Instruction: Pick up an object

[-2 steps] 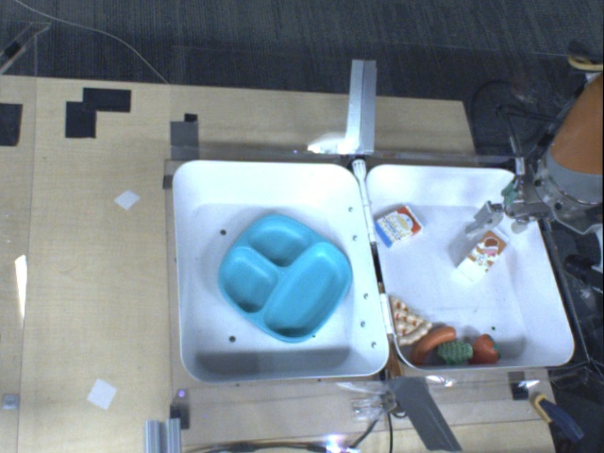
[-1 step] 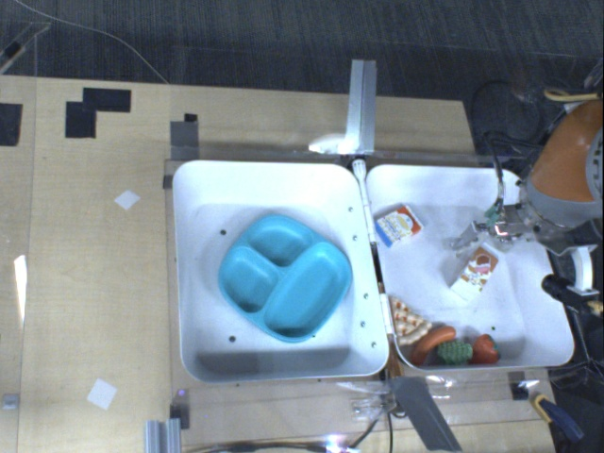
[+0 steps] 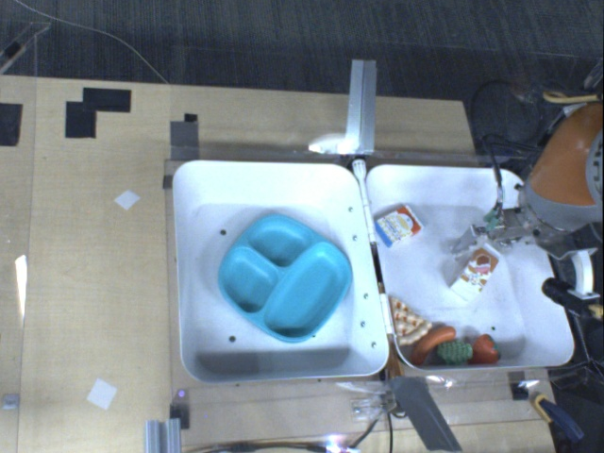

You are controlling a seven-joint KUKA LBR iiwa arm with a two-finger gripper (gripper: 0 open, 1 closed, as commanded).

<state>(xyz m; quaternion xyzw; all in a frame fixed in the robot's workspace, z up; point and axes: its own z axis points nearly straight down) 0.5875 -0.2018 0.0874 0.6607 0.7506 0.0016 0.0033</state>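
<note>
My gripper [image 3: 483,236] hangs over the middle of the right bin [image 3: 429,192], with the arm coming in from the right. Directly under and in front of it a small white carton with a red and orange label [image 3: 477,272] lies tilted on the bin floor, its upper end close to the gripper tip. I cannot make out whether the two touch. A second small carton with an orange and blue label [image 3: 397,225] lies near the bin's left wall, well apart from the gripper.
A waffle-like piece [image 3: 406,317], an orange-brown sausage [image 3: 430,340], a green toy vegetable [image 3: 455,351] and a red one [image 3: 485,348] crowd the right bin's front edge. The left bin [image 3: 198,253] holds a blue divided plate [image 3: 283,276].
</note>
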